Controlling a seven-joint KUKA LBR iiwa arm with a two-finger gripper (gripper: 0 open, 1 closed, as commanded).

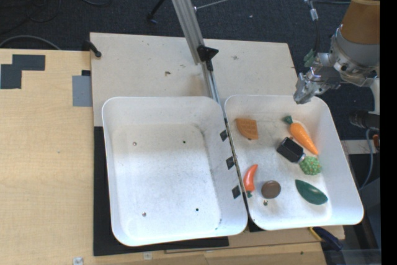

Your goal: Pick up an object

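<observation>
You see the right shallow white bin (pixel 335 133) holding an orange carrot (pixel 303 136), a black block (pixel 289 149) touching it, a green knobbly piece (pixel 310 166), a dark green leaf shape (pixel 311 192), a brown round disc (pixel 270 189), a red pepper (pixel 250 177) and a tan bread slice (pixel 247 128). The left white bin (pixel 124 115) sits beside it. Your gripper (pixel 302 95) hangs over the right bin's far rim; you cannot tell its state.

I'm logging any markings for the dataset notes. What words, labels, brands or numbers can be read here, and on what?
None can be read.
The toys in the right bin, among them the carrot and the black block, show no lettering.
The black clips on the divider between the bins are too small to tell.
The gripper shows no legible label.
</observation>
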